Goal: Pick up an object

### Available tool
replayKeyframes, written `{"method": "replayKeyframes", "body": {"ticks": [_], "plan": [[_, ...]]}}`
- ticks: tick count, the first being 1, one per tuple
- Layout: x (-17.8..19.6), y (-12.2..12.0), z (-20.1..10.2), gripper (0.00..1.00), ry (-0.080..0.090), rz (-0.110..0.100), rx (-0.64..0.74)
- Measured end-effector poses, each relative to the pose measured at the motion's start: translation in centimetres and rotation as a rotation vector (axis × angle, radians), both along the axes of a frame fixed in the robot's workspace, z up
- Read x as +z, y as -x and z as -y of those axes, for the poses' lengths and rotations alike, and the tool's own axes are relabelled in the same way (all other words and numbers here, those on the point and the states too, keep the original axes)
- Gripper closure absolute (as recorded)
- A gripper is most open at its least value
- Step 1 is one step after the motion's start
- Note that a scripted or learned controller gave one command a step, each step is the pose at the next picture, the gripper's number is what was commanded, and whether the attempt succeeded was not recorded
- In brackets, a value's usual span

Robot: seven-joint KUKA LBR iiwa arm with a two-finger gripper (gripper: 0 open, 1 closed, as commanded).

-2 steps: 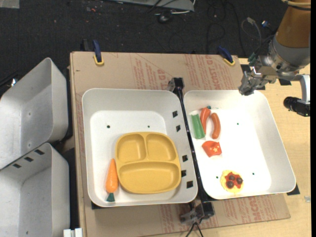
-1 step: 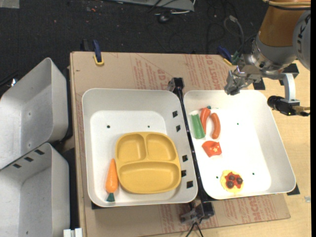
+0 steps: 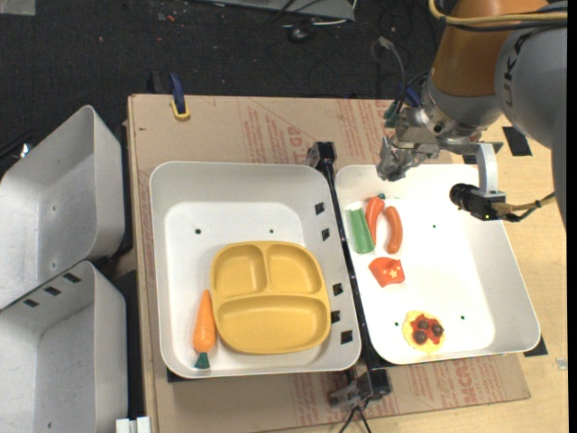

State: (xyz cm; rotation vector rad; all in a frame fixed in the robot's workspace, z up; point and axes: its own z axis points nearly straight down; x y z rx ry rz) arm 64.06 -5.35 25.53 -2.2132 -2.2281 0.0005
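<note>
Camera view had pizza slice (image 3: 425, 329) nearest in right bin (image 3: 505, 269), then red piece (image 3: 388, 271), sausage (image 3: 393, 229), green stick (image 3: 361, 231), with gripper (image 3: 393, 165) above bin's far-left corner, grip state unclear, holding nothing visible.

A single fixed camera is looking down on the table (image 3: 270, 124) from above at a slant, standing far enough back that it is taking in both white bins whole. The left bin (image 3: 171, 242) is sitting at the middle of the frame and the right bin (image 3: 487, 269) at the right. The dark floor is running across the top of the frame. The arm (image 3: 491, 43) is reaching in from the upper right corner.
</note>
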Motion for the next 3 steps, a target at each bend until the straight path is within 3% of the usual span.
{"method": "replayKeyframes", "body": {"ticks": [3], "plan": [[-0.6,0.6,-14.4,1.0,-0.001,0.002,0.001]]}}
